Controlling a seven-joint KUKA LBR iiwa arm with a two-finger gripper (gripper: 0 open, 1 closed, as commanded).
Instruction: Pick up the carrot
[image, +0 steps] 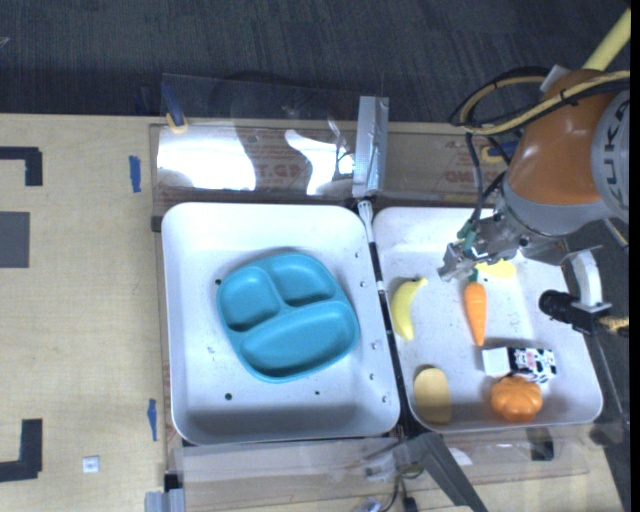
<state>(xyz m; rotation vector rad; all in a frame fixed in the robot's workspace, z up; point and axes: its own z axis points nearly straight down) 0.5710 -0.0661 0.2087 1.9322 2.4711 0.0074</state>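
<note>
Carrot (476, 312) lies in right bin (570, 410), leafy end up toward far wall, tip toward near wall. Tool (470, 250) hovers just above carrot's top end, slightly left of it (fingers small and blurred, opening cannot be told; nothing seen between them). Banana (403, 307) left of carrot, apart. Orange fruit (516, 397) and small black-and-white box (530, 362) near carrot's tip. Yellow round item (432, 390) in near-left corner. Blue divided plate (288, 314) in left bin (190, 400).
</note>
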